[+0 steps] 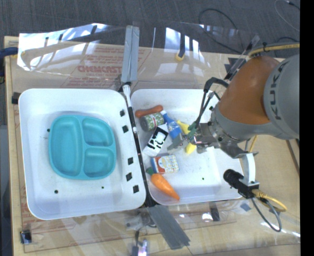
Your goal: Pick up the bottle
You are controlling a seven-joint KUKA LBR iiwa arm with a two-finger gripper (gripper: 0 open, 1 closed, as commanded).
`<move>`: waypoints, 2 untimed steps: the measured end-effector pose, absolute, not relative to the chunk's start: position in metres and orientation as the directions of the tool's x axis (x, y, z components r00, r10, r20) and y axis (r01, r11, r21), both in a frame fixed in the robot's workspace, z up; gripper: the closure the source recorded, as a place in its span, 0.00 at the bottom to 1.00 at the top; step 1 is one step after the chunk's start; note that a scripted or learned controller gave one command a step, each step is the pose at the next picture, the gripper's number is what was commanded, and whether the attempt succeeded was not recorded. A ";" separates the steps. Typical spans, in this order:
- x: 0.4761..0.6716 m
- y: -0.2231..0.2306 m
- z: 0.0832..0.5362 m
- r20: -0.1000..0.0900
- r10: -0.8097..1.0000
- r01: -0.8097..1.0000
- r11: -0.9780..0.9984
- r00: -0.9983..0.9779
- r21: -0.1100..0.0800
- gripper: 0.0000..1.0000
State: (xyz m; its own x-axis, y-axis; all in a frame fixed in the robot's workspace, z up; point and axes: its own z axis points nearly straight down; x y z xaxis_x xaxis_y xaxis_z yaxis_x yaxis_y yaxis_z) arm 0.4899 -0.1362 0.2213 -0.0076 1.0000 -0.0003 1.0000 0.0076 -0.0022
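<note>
Gripper [191,139] sits low in the right bin [220,188], among the clutter beside the bottle [172,128]. Whether it is open or closed cannot be determined. The position suggests a grasp attempt.

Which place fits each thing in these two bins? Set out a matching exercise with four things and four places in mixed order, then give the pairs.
Things
1. turquoise divided plate
2. carrot
3. hot dog
4. hand

Places
A. near front edge of the right bin
B. middle of the left bin
C. over the pile of items in the right bin
D. back left corner of the right bin

Pairs: 1-B, 2-A, 3-D, 4-C
</note>
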 end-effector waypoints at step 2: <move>0.612 -0.168 0.163 -0.001 0.998 0.998 -0.066 0.066 -0.001 0.00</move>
State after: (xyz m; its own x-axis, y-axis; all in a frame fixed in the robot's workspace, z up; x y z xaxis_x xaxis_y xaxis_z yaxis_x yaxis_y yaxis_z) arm 0.6124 -0.1680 0.1634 0.0664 0.9978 -0.0012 0.9978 -0.0664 -0.0010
